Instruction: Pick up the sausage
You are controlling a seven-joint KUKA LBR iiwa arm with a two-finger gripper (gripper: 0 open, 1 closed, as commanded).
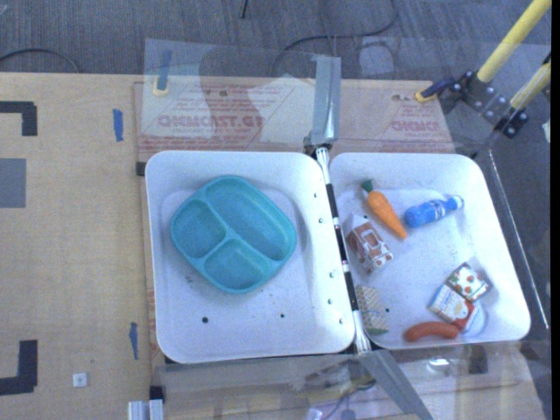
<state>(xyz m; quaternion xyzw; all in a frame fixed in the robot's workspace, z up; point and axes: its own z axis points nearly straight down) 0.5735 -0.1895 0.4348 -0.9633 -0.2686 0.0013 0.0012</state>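
We see a small red-orange sausage (431,331) near the right white bin's (499,234) front edge, beside a red-and-white carton (458,292), a teal divided plate (233,233) in the left bin (166,304).

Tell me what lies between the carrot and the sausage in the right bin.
In the camera view, bare white bin floor separates the carrot from the sausage; the brown carton sits just left of that line.
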